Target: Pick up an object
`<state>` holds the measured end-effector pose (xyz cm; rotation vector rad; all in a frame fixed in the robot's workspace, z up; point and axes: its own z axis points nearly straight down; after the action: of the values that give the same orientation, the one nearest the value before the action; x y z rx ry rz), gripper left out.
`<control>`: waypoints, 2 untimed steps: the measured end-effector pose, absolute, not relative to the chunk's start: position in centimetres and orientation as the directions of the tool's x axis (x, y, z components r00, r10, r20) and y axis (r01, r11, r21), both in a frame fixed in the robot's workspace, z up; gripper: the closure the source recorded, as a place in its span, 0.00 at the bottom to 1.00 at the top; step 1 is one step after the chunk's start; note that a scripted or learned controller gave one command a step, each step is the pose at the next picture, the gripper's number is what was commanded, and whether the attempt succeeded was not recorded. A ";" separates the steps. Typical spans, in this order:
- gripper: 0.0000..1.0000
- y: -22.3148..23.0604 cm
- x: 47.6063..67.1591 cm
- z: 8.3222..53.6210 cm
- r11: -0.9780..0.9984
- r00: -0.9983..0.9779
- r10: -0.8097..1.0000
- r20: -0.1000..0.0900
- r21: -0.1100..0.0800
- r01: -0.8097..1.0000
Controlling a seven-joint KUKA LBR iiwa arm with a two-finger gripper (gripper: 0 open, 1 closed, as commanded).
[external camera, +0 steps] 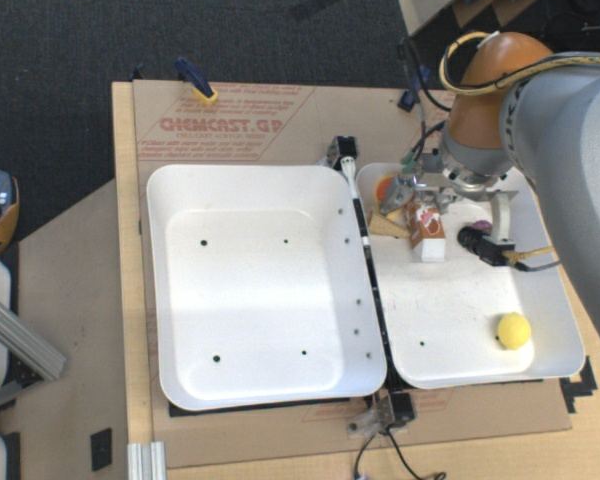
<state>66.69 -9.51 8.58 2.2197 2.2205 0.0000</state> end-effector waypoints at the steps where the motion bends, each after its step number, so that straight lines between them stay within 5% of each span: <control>1: 0.00 -9.3 66.7 8.6 0.001 -0.001 1.000 -0.002 0.001 1.000; 2: 0.00 -9.3 66.7 8.6 0.000 0.000 1.000 -0.001 0.001 1.000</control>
<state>66.69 -9.34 8.59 2.2197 2.2208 -0.0002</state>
